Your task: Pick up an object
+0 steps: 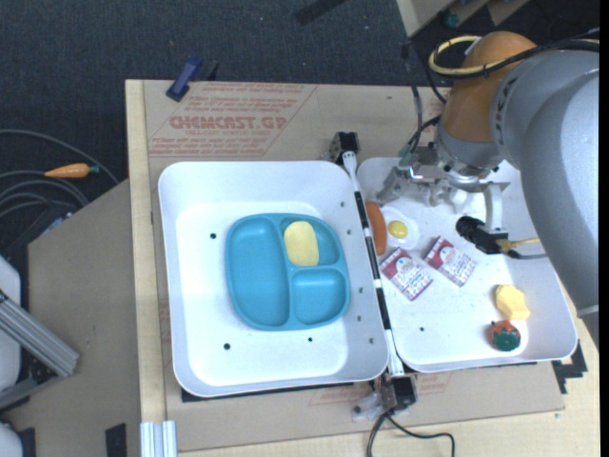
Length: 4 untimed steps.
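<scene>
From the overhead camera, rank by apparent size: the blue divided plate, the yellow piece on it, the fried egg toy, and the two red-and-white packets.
1. Blue divided plate, by far the largest.
2. Yellow piece.
3. The two red-and-white packets, which look alike, so unranked; close to the yellow piece.
4. Fried egg toy.

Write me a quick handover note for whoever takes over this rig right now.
End effector: low over the far end of the right bin; nothing seen held.
Right bin: hot dog, fried egg, two red packets, yellow piece, small red and green item.
Left bin: blue divided plate with a yellow item.
Done: nothing lifted. Left: grasp and raise one object.
</scene>
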Available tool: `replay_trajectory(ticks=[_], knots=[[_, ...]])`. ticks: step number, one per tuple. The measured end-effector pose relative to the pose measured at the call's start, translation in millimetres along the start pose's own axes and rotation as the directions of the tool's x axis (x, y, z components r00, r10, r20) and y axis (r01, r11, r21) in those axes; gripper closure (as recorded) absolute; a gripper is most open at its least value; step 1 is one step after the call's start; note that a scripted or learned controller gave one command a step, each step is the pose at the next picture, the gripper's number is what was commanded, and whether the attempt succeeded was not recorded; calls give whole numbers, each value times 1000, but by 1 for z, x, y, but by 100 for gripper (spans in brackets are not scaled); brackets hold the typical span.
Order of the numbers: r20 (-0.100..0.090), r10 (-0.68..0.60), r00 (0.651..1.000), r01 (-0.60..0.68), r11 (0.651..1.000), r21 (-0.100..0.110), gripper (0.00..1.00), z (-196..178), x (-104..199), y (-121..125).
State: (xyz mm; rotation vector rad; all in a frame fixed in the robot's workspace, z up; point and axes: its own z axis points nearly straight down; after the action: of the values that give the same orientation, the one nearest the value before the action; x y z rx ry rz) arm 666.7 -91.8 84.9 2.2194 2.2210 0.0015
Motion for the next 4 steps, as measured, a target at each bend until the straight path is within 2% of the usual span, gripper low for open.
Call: replay_trajectory(ticks=[1,2,3,4], knots=[[2,-1,1000,1,1000,-2,100,-11,0,1],[2,-1,1000,1,1000,-1,0,-10,0,1],[3,-1,1000,1,1000,-4,100,-21,0,1],[3,-1,1000,1,1000,-3,0,-21,0,1]])
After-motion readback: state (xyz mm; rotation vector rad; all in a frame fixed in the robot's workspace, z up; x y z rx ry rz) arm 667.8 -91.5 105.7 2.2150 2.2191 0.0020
